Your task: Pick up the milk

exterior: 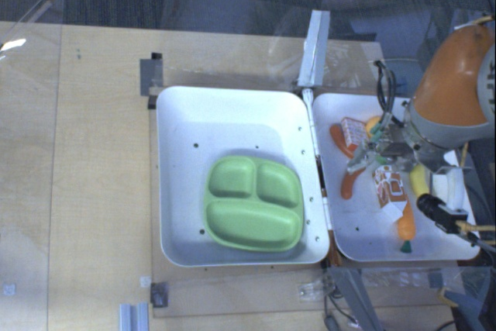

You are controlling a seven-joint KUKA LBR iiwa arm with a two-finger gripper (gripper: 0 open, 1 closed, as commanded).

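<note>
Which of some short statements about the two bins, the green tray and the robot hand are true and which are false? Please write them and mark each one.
1. The green tray lies in the left bin. True.
2. The green tray has three compartments. True.
3. The hand hangs over the left bin. False: it is over the right bin, among the items there.
4. The carrot lies inside the green tray. False: it lies in the right bin, near its front edge.
5. The milk carton lies in the right bin, just in front of the hand. True.
6. The green tray holds a sausage. False: the sausages lie in the right bin.
</note>
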